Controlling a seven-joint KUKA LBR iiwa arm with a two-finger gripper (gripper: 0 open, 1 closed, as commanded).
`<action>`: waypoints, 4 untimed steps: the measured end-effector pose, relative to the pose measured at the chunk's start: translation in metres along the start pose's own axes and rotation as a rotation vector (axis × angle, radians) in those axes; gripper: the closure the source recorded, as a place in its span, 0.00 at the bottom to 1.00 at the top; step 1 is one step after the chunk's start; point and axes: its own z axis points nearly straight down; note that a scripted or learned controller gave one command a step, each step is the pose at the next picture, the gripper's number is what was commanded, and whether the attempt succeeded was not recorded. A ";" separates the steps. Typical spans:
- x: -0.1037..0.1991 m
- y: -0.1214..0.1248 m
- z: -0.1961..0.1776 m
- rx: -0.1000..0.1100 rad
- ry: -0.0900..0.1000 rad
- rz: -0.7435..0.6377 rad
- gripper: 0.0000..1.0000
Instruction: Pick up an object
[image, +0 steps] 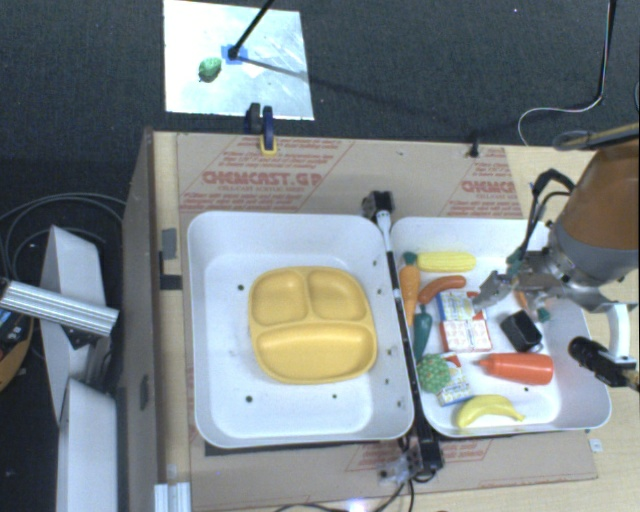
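Observation:
The right bin (580, 400) holds several toy foods. A yellow corn cob (446, 262) lies at the back, with a brown sausage (441, 289) and a thin carrot (408, 288) near it. A red-and-white box (462, 324) sits in the middle, beside a dark green pepper (422, 329). Toward the front lie a broccoli (434, 372), a banana (488, 409) and a large orange carrot (518, 368). A small black object (521, 330) rests right of the box. My gripper (513, 288) hangs over the bin's right half, just above the box and the black object, and nothing shows in its grasp.
The left bin (220, 300) holds a yellow divided plate (311, 324). A black divider bar (400, 330) runs between the bins. The grey arm with its orange band (608, 190) comes in over the right bin's far right edge. Cables hang near the arm.

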 end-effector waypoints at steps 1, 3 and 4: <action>-0.065 0.029 0.034 0.000 -0.001 0.002 0.00; -0.072 0.083 0.111 0.004 0.014 -0.004 0.00; -0.080 -0.011 0.112 0.001 0.000 0.002 0.00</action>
